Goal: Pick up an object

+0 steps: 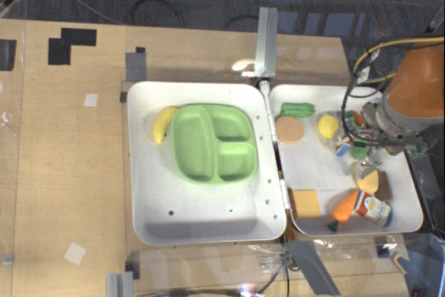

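The arm's gripper (368, 162) hangs low over the right bin (407, 219), probably to reach the small items crowded there: a lemon (327, 125), a carrot (343, 206) and a printed can (371, 208). Whether it grasps anything cannot be told. The can's label is unreadable.

— What do I have in the left bin (149, 219)?

— I see a divided tray (212, 142) in it, a banana (163, 124) touching the tray's left edge.

— And the right bin (410, 219)?

— Along the back, a pea pod (297, 109); before it a round cookie (290, 129), a lemon (327, 125) to its right. Near the front, a cracker (306, 203), then a carrot (342, 207) beside a small can (373, 209).
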Robot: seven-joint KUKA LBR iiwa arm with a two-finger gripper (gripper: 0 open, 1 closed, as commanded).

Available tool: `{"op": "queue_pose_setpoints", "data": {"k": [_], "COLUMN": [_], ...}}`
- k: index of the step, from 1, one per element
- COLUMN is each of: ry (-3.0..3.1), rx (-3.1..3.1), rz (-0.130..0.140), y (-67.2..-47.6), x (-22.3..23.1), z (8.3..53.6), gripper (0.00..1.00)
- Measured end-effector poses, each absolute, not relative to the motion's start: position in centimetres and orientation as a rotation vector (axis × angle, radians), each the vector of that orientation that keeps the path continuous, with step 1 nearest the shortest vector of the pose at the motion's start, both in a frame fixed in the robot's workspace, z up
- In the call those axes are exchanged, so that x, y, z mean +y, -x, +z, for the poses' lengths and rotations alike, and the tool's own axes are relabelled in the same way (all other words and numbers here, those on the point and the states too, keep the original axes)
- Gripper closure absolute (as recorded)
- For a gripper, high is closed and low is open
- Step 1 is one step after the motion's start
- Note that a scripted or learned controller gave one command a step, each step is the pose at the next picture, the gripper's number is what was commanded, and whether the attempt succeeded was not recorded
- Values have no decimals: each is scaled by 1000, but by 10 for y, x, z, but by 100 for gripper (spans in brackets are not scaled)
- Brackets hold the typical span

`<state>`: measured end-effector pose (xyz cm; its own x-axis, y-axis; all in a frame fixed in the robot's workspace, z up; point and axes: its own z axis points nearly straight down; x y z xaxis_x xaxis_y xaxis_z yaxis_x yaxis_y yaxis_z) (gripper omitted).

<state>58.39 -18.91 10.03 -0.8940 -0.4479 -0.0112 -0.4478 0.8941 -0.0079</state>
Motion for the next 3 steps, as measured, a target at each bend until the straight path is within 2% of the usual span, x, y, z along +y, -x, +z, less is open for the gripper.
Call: {"op": "queue_pose_setpoints", "data": {"k": [1, 2, 3], "ry": [931, 1263, 1340], "rx": [2983, 2863, 2828], "rz": [-13, -11, -8], "y": [-553, -576, -636], "x": [-163, -164, -138], "z": [91, 90, 89], "gripper": [0, 0, 0]}}
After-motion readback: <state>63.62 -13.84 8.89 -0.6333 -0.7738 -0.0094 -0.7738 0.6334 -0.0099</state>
